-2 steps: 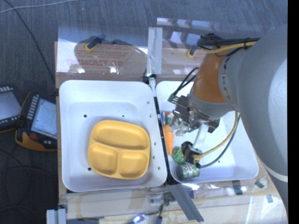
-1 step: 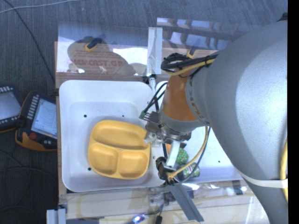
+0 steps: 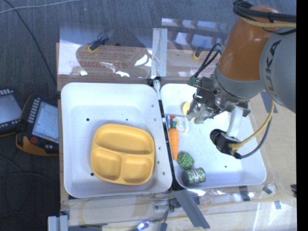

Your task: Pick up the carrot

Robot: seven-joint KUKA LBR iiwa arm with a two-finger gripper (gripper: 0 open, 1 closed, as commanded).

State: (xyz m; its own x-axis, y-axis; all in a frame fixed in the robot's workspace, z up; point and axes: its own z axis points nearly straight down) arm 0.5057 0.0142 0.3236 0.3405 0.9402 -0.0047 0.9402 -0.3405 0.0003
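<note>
The orange carrot [image 3: 173, 139] lies lengthwise along the left wall of the right bin [image 3: 240, 170], close to the divider between the bins. My gripper [image 3: 198, 114] hangs over the upper middle of that bin, up and to the right of the carrot and apart from it. The wrist and its orange band cover the bin's upper right part.
Below the carrot lie a green bumpy item [image 3: 185, 159] and a green can [image 3: 193, 175]. A small packet [image 3: 178, 123] sits just above the carrot, and a pale yellow item [image 3: 185, 107] lies by the gripper. The left bin [image 3: 77, 105] holds a yellow divided plate [image 3: 122, 153].
</note>
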